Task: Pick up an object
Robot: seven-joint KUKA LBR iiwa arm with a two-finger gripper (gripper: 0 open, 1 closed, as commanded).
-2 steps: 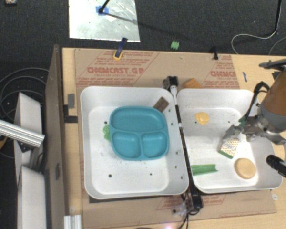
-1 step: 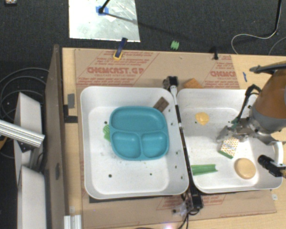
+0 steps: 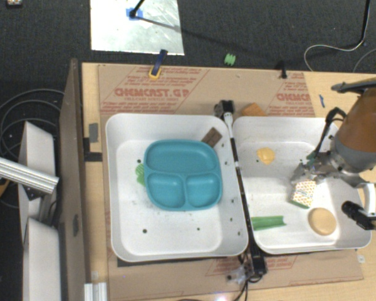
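One slip looks likely: the hand (image 3: 308,171) sits low over a patterned packet (image 3: 302,194) in the right bin (image 3: 282,246), its grip unreadable, and could nudge it aside.

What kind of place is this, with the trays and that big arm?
Probably a robotics lab test bench: a grey and orange arm reaches over two white bins of toy-like items, such as a blue divided plate, with loose cables on dark carpet.
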